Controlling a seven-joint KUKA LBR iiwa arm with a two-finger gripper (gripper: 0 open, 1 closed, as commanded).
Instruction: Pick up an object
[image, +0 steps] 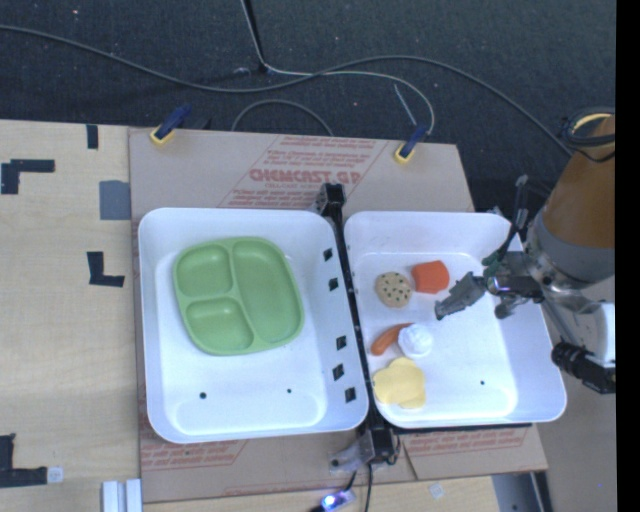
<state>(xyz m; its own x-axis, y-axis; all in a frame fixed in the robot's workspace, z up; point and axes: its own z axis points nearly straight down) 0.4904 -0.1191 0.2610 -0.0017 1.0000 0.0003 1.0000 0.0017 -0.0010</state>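
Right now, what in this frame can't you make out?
- Gripper: small and dark against the right bin in the camera view; nothing tells whether it touches the bin floor or hangs above it.
- Arm: cut off by the right edge, base unseen.
- White object: washed out against the bin, shape unclear; it hides one end of the orange piece.
- Cookie: too small for surface detail.

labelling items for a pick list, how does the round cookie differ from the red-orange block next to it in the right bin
The round tan cookie is a disc with dark specks; the red-orange block is angular and plain. The cookie lies nearer the divider, the block nearer the grey tool. Both are small, lie side by side in the right white bin, ungrasped.
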